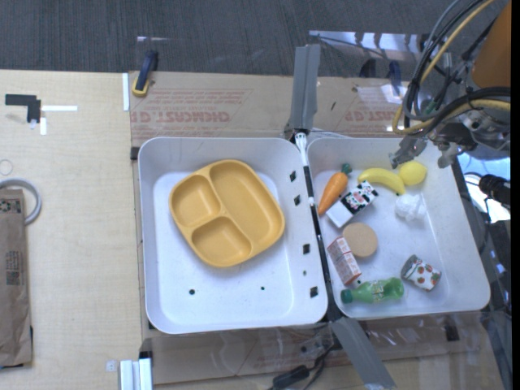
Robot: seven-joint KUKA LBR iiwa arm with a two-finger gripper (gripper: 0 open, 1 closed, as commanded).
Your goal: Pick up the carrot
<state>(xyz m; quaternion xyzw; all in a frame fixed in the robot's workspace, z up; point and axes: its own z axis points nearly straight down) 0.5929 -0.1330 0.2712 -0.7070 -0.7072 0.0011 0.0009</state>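
Two white bins sit side by side. In the left bin [162, 299] we see a yellow divided plate [226, 211]. The right bin [463, 291] is crowded: the carrot [331, 192] lies tilted against the bin's left wall near the far corner, its green top pointing away from us. Just beside it we note a black-and-white cow toy [357, 197], touching or nearly touching its right side, and beyond that a banana [382, 179] and a lemon [413, 173]. Nearer us lie a tan disc [360, 240], a small carton [343, 261], a green bottle [374, 291] and a white crumpled object [410, 208]. The gripper [418, 146] hangs over the far right of this bin, above the lemon, well apart from the carrot; cables blur it, so we cannot tell its opening, and we see nothing held.
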